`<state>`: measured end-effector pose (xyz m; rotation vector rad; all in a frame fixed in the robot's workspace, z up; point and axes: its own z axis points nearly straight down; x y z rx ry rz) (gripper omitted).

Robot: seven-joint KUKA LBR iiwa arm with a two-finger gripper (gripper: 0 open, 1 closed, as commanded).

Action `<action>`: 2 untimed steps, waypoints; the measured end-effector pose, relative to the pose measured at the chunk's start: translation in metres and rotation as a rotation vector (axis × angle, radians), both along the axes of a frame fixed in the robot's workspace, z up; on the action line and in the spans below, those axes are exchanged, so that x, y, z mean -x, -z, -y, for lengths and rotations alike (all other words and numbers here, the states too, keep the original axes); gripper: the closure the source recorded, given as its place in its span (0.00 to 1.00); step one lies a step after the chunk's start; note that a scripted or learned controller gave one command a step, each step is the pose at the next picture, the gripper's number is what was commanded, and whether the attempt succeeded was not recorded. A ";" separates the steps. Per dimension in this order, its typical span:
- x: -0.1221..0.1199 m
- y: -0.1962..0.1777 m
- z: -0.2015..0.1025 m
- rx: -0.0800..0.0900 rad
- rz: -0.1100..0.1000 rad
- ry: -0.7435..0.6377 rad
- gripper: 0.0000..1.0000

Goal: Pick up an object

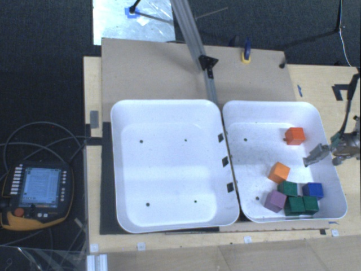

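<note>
The right white bin (316,113) holds several small blocks. A red-orange cube (294,135) lies alone near its far right side. An orange cube (278,172) sits lower down. Beside it, in the near right corner, cluster a purple cube (275,200), a blue cube (313,190) and green blocks (295,205). My gripper (313,156) reaches in over the bin's right rim, between the red-orange cube and the orange cube, above the bin floor. Nothing is visibly held in it.
The left white bin (121,151) stands next to the right one on the tan bench. A grey pole (192,30) slants across the back. A teach pendant (36,195) with cables lies on the floor at the left.
</note>
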<state>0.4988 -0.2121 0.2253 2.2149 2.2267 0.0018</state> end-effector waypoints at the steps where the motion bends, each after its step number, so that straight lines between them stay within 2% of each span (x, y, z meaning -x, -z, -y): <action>1: 0.000 0.000 0.000 0.000 0.001 0.001 0.00; 2: 0.002 0.057 -0.009 -0.001 -0.004 0.002 0.00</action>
